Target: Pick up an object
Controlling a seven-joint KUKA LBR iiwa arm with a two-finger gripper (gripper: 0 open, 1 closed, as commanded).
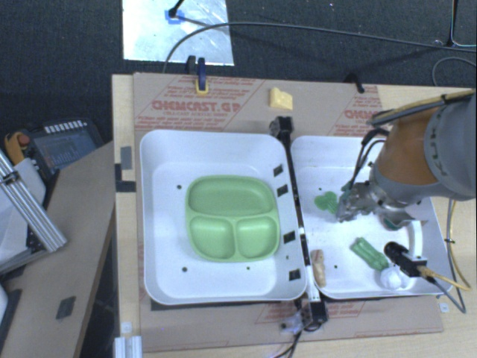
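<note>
Arm: we see the jaws [349, 209] low in the right bin [320, 155]; cannot tell their state.
Green piece [326, 201]: just beside jaws.
Green stick [370, 253]: nearer front.
Left bin [216, 144]: green divided tray [228, 218].

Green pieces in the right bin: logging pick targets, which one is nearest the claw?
The small dark green piece, just left of the claw; the longer light green one lies lower.

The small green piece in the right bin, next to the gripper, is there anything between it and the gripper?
Nothing visible stands between them. The gripper hangs just right of the small green piece over the right bin; the green stick lies farther toward the bin's near edge.
</note>
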